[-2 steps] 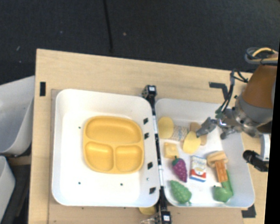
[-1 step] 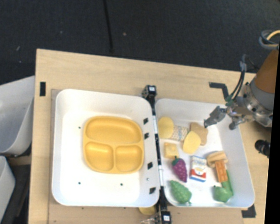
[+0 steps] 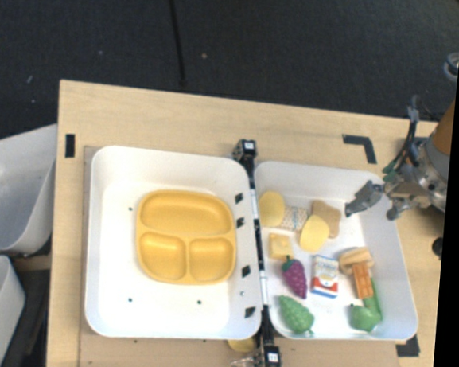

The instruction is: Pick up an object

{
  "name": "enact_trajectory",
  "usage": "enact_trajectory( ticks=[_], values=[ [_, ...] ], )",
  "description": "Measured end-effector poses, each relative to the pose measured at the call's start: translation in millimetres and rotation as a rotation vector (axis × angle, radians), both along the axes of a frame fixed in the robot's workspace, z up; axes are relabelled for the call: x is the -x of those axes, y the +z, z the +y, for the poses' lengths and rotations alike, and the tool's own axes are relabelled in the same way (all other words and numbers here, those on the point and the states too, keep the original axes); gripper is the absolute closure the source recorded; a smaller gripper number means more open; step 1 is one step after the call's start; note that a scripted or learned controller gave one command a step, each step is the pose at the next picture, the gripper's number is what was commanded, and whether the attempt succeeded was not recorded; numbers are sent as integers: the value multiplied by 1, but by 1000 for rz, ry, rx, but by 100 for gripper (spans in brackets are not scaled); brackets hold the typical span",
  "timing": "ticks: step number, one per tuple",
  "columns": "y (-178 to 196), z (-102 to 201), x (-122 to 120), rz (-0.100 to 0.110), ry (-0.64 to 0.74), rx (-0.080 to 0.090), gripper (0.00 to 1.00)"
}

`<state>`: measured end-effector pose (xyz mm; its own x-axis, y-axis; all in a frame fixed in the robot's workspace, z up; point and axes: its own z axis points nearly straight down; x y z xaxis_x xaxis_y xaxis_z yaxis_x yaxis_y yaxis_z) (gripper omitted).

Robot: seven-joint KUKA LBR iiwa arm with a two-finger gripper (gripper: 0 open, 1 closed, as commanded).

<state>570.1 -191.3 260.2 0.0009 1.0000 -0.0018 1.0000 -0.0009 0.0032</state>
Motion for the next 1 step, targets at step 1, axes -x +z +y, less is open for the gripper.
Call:
enact_trajectory(
  ticks=[1],
  values=[
    [10,-1,-1,-2,2,1,100]
  ],
)
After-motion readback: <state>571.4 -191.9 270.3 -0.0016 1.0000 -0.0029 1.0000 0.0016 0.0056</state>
